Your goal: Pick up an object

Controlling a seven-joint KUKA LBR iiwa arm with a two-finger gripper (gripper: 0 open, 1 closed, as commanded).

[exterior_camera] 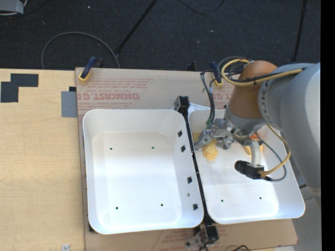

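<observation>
While my gripper hangs over the yellow thing mid-frame, I can't tell its fingers' state; next, lift.

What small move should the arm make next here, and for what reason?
Probably a short descent toward the yellow object. The gripper sits low in the right bin, just above and beside that object near the divider, and nothing shows between it yet. Whether it is aligned is hard to tell.
</observation>
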